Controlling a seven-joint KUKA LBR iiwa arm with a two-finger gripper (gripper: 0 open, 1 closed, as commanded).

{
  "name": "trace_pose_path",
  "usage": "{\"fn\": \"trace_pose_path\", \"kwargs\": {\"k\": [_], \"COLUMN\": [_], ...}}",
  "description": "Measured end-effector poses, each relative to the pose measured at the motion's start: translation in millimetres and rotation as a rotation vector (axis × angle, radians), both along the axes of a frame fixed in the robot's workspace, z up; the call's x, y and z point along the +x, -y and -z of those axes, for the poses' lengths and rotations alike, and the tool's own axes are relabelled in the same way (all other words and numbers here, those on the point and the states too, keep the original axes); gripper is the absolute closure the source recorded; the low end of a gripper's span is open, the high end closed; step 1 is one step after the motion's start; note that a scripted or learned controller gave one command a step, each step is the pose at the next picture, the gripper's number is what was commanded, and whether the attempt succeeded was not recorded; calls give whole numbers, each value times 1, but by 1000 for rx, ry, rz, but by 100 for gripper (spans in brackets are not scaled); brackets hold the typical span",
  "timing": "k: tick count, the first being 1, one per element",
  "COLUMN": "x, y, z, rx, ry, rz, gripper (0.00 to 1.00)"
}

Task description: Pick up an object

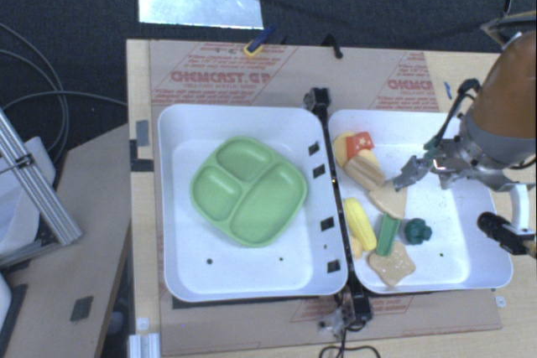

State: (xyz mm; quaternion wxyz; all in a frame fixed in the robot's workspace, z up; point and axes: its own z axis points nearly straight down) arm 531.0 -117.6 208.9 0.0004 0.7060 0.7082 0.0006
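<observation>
Dark carpet surrounds a bench topped with printed cardboard [226, 71], on which two shallow white bins sit side by side.

From the 3 o'clock edge the grey arm with its orange band [512, 88] reaches over the right bin [478, 260], and the gripper [411, 174] hangs low near that bin's centre, pointing toward 9 o'clock. Whether it is wide or narrow I cannot tell; the tip is small and dark against the white floor, and nothing can be seen between its fingers. So the pick looks not yet done: as far as can be judged, the arm is positioned over the pile, with closing and lifting left to do.

Just at 9 o'clock of the gripper lies a tan bread-like roll [363, 170], the nearest candidate, and beyond it at about 10 o'clock a red block [362, 142] rests on a yellow piece. At 7 o'clock sits a pale flat slice [388, 202]. Further down toward 7 o'clock lie a yellow corn cob [359, 219], a green stick [386, 235] beside it, a teal knobbed toy [416, 230] at 6 o'clock, and a toast piece [392, 267] near the bin's lower rim.

Well out at 9 o'clock, the left bin [180, 272] holds a green divided plate [248, 190], with nothing on it.
</observation>
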Motion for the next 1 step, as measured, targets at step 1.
{"fn": "trace_pose_path", "kwargs": {"k": [1], "x": [7], "y": [-25], "z": [107], "rx": [-10], "ry": [17], "rz": [6], "gripper": [0]}}
